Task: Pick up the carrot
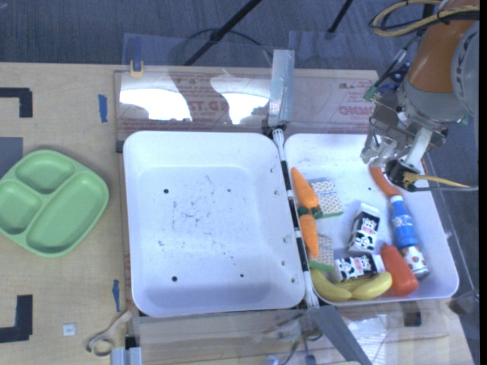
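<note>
Camera view near to far: past banana (351,287) and milk cartons (364,230), carrot (305,192) against right bin's (445,238) left wall; gripper (397,157) above far right, grip unreadable, needing travel left, descent astride carrot's middle.

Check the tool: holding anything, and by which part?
Cannot be told. The tool sits over the right bin's far right side, beside an orange item. The carrots lie apart at that bin's left wall.

A grey arm (463,67) is seen with an orange band (441,52). Yellow and black cables (403,17) are looped beside it.
</note>
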`<control>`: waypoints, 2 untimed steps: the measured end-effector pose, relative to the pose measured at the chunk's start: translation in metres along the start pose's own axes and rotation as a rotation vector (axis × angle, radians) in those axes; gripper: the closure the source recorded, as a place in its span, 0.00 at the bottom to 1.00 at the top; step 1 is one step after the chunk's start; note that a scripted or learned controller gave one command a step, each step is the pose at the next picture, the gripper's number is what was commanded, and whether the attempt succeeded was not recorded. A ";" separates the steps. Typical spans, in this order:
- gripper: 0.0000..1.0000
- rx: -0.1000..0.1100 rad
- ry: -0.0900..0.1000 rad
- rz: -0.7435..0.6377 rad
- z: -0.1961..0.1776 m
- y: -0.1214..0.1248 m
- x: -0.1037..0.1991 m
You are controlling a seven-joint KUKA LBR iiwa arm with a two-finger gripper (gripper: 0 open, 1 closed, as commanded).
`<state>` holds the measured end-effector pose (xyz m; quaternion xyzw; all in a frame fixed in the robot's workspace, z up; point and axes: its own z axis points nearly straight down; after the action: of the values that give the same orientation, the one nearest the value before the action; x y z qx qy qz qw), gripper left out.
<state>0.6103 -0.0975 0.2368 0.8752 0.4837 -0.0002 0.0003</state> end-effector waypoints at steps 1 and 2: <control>1.00 0.001 0.000 0.412 -0.039 0.020 -0.022; 1.00 0.001 0.000 0.601 -0.038 0.034 0.001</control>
<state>0.6398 -0.1145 0.2751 0.9792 0.2030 -0.0006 0.0000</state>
